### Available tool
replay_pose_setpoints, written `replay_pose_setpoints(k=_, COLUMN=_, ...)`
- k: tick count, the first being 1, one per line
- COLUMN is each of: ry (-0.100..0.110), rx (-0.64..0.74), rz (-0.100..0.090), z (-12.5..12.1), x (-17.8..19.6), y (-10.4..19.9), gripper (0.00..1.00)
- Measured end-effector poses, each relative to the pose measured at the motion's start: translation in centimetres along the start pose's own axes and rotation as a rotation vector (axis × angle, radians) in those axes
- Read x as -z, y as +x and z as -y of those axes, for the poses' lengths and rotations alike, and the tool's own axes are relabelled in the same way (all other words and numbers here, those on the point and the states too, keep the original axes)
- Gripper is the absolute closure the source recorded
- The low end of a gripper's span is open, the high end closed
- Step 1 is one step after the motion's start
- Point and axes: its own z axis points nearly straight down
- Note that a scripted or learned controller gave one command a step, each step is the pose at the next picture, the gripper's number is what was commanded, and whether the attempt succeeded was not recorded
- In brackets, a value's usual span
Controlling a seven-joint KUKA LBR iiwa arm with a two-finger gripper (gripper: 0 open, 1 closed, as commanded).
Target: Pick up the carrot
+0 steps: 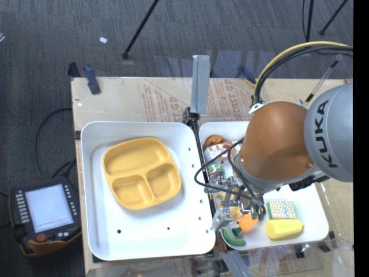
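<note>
desk [132, 100]: brown board surface carrying two shallow white bins side by side.
arm [323, 137]: grey with an orange band, reaching in from the right and covering much of the right bin.
left bin [92, 212]: holds one thing, a divided tray.
right bin [314, 203]: crowded with small items along its near side, under the arm.
tray [142, 172]: yellow, three compartments, lying flat in the middle of the left bin.
pendant [43, 215]: handheld screen unit on the floor left of the desk.
jaws [235, 208]: low over the near left part of the right bin; i cannot tell how they stand, wires and metal parts blur together.
yellow block [283, 229]: near the front rim of the right bin.
green sponge [281, 209]: just behind the yellow block.
carrot [248, 223]: orange, just right of and nearer than the jaws, close beside them; contact is unclear.
green piece [233, 237]: dark, at the front rim, just beside the carrot.
</note>
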Motion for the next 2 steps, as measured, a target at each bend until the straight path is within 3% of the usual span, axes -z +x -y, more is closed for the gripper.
replay_pose_setpoints(k=1, ry=0.000, rx=-0.050, rz=0.001, z=4.8, x=0.0, y=-1.6, gripper=0.00)
replay_pose_setpoints(k=2, ry=0.000, rx=0.008, rz=-0.006, z=12.2, x=-6.9, y=-0.6, gripper=0.00)
